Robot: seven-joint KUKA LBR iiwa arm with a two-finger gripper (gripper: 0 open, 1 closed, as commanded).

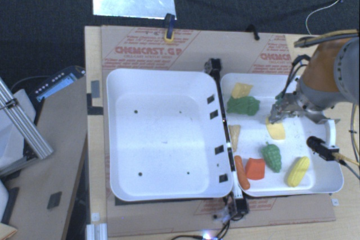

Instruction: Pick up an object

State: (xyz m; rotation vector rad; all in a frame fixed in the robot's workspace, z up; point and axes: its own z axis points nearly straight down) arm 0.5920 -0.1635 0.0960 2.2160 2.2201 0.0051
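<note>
The right bin (332, 180) holds several toy foods. A yellow block (276, 131) lies near its middle, and my gripper (275, 116) hangs just above the block's far edge, coming in from the right. A leafy green piece (243, 105) and a pale yellow slice (242, 90) lie at the bin's far left. A pale wedge (234, 135) rests by the left wall. Toward the front are a green vegetable (272, 157), an orange-red block (255, 168), a carrot (242, 172) and a yellow corn cob (298, 171). Nothing is visibly held.
The left bin (121, 137) sits beside the right one, with a black-clipped divider (224, 132) between them. Both rest on a cardboard sheet (146, 48). A yellow clamp (169, 36) sits at the cardboard's far edge.
</note>
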